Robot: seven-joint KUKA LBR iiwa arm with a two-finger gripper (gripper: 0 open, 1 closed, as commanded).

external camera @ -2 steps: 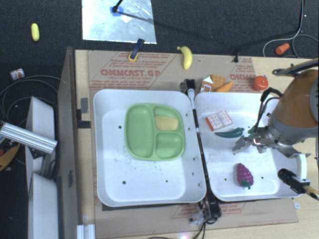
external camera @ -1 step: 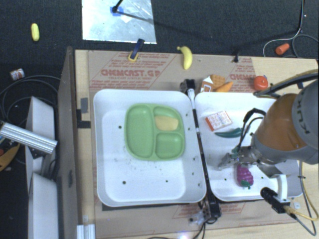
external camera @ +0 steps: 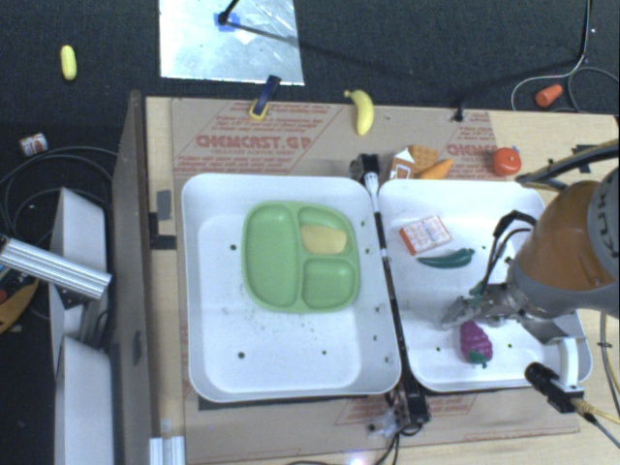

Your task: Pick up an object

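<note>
while the arm reaches in from three o'clock, its gripper (external camera: 472, 310) sits low in the right bin (external camera: 417, 361), at about five o'clock of that bin's floor; the grey fingers look spread a little, pointing toward nine o'clock, and nothing shows between them, so i judge the claw empty; just below it, at its six o'clock and close to touching, lies the purple grape toy (external camera: 474, 340), which seems the likeliest target; its long axis runs roughly twelve to six, tilted slightly, with a green end at the six o'clock tip; the claw looks placed beside rather than over it, so a grasp would need a small shift toward six o'clock; further up the bin, at eleven o'clock of the gripper, a green pepper (external camera: 448, 257) lies with its long axis nine to three, and a red-and-white card (external camera: 423, 233) sits just above that; the left bin (external camera: 218, 221) bears a green divided tray (external camera: 295, 258) with a pale yellow piece (external camera: 325, 239) in its one o'clock compartment; a banana (external camera: 362, 110) rests on the bench beyond the bins at twelve o'clock
</note>
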